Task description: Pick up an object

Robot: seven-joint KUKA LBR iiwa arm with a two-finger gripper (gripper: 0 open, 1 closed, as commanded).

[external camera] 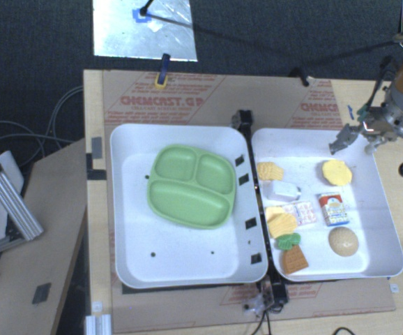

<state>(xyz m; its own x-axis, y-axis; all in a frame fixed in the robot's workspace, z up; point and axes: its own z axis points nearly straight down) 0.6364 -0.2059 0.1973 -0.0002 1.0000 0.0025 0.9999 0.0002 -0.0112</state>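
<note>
The right bin [383,215] holds several toy foods: a yellow round piece [337,172], a red, white and blue box [334,209], a beige bun [343,241], a yellow chip [270,171], a white piece [285,189], a pink-white packet [300,213], a yellow wedge [282,223], a green sprig [288,241] and a brown cracker [295,259]. My gripper [360,139] hangs over the bin's far right corner, above and right of the yellow round piece. It is open, fingers spread, nothing between them.
The left bin [128,208] bears a green divided plate [191,185]. A black divider with clips [252,187] runs between the bins. A shiny metal sheet [144,19] lies beyond the bench, and cables cross the dark floor.
</note>
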